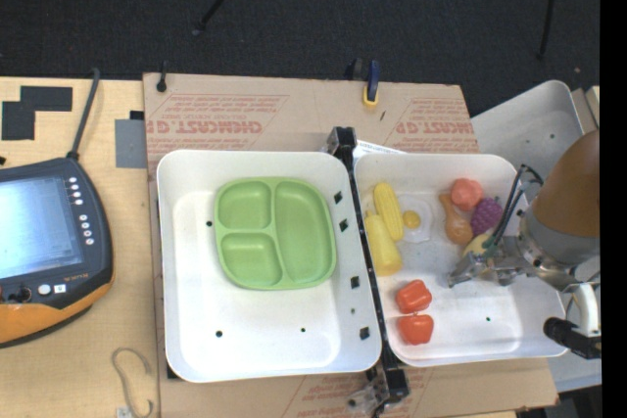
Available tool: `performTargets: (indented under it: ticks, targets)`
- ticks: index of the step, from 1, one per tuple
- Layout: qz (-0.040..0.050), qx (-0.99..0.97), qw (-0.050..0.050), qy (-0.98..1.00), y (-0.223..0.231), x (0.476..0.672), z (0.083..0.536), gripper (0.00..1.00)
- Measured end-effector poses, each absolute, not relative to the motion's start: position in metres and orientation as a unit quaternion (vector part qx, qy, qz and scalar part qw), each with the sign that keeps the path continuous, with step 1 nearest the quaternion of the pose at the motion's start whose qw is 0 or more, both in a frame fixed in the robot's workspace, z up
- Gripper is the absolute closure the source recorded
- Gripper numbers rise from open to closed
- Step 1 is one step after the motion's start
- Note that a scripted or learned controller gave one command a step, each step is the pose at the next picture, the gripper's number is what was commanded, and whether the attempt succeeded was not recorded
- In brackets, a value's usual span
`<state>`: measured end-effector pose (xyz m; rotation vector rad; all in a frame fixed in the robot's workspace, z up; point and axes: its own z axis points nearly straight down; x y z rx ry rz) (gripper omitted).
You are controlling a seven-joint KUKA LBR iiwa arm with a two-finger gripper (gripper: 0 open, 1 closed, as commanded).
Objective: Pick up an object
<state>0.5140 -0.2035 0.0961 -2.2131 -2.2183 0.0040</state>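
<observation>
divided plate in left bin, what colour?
Light green. The divided plate shows plainly in the camera view, lying in the left bin.

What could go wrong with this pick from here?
1. The end effector sits low at the right bin's crowded corner, so it may nudge the purple toy and orange toy instead of grasping one.
2. The bin's right wall lies close under the arm, so a collision seems possible.

My arm (573, 210), seen from above

I saw an orange-brown band over a grey wrist, thin dark cables alongside, and a metal gripper (480, 264).
</observation>
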Motion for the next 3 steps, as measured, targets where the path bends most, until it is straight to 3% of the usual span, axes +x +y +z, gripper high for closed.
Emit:
performTargets:
  ticks: [1, 2, 3]
  targets:
    - [0.0004, -0.708, 0.002, -0.706, -0.203, 0.514, 0.087, 0.00]
    - [-0.0004, -0.710, 0.001, -0.705, -0.205, 0.514, 0.098, 1.00]
    - [-0.0006, -0.707, -0.001, -0.707, -0.209, 0.515, 0.161, 1.00]
